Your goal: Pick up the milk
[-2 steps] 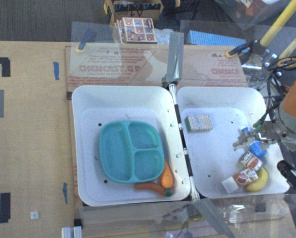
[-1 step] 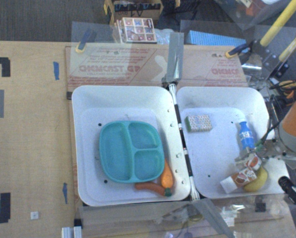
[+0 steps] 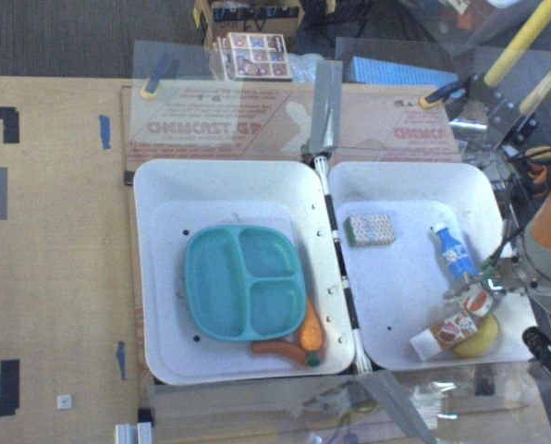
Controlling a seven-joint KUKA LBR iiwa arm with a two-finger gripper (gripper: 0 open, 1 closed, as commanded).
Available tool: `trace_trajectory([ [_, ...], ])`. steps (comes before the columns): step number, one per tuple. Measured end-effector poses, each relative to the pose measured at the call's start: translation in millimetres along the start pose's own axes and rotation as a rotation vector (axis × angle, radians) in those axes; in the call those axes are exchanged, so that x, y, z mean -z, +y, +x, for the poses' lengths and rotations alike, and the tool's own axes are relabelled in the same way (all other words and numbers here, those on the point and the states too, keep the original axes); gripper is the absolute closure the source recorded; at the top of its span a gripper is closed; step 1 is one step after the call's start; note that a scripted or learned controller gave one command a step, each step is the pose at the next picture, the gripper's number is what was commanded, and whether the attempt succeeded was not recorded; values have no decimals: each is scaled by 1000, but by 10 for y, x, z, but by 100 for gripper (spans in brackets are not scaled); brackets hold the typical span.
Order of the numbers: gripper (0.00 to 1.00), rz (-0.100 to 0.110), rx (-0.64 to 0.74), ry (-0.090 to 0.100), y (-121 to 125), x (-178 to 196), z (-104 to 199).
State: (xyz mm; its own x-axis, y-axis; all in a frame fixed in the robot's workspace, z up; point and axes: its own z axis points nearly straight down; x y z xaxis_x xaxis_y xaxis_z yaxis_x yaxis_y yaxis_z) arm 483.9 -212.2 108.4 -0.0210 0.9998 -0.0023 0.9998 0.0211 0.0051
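The milk, a small white and orange carton, lies on its side in the front right corner of the right bin. A yellow banana rests against its right side. My gripper reaches in from the right edge and hangs just above the carton's upper right end, between the carton and a blue and white bottle. Whether it touches the carton is unclear.
A small patterned box lies at the right bin's upper left. The left bin holds a teal divided plate with an orange carrot and another orange vegetable along its front right edge. Cardboard boxes stand behind the bins.
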Motion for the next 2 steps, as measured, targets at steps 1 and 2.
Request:
trace_trajectory([
  [1,100,5,-132,1,165,568,860],
  [2,100,3,106,1,259,1258,1245],
])
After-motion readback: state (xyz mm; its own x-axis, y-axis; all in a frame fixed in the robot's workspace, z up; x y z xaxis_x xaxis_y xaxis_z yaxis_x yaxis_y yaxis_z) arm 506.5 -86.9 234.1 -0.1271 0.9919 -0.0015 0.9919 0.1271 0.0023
